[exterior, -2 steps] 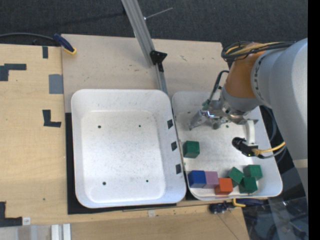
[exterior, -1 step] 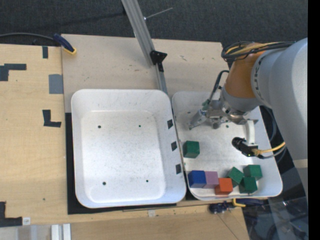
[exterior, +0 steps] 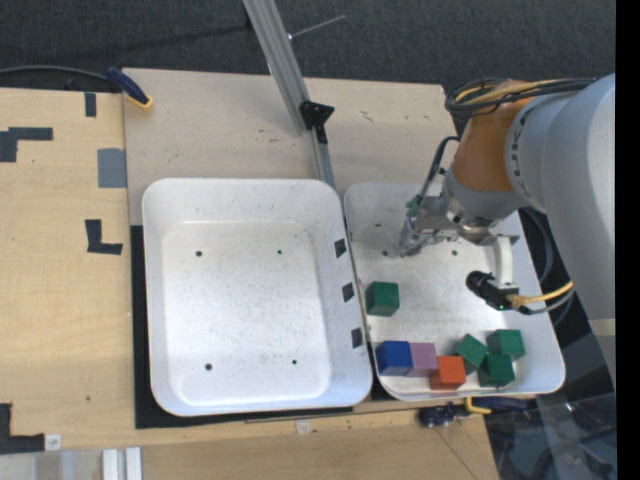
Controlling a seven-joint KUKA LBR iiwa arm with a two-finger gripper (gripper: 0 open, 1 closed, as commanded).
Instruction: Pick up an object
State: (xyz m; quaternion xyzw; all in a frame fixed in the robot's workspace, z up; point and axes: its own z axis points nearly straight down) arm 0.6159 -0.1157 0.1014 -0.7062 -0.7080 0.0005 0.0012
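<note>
Right bin [exterior: 400,203]: gripper [exterior: 411,244] low over the bare floor near the far end, nothing between its fingers; whether they are apart or together cannot be told. Contents: lone green cube [exterior: 383,298] mid-bin; near edge, blue cube [exterior: 394,357], lilac cube [exterior: 423,357], orange cube [exterior: 450,371], three green blocks [exterior: 493,357] clustered.

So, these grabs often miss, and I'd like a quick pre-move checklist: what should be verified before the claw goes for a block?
1. Blocks lie in the right white bin: ok.
2. Lone green cube stands apart from the others: ok.
3. Claw over that cube: not ok, it sits above and to the right of it in the view.
4. Block between its tips: not ok.
5. Blue cube touches its pale purple neighbour: not ok for a clean grab.
</note>
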